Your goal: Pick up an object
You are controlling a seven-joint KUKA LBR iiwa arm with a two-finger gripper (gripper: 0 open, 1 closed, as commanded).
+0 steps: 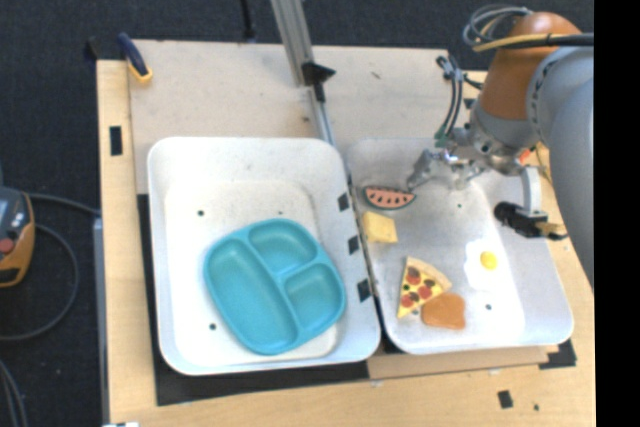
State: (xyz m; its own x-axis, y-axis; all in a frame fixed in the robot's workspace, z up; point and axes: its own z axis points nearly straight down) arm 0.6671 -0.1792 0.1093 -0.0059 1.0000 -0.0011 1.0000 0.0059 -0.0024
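In the right bin (520,300) lie several toy foods. A watermelon slice (388,198) rests near the bin's left wall, with a yellow cheese-like piece (380,229) just in front of it. A pizza slice (420,286), an orange piece (444,312) and a fried egg (484,263) sit toward the front. My gripper (425,170) hangs over the back of this bin, just right of and above the watermelon slice, pointing down-left toward it. Nothing shows in its grasp.
The left bin (180,165) holds a blue divided plate (275,285). A slanted metal post (290,15) rises behind the bins. A black fitting (525,218) sits at the right bin's right side, under my arm (530,85).
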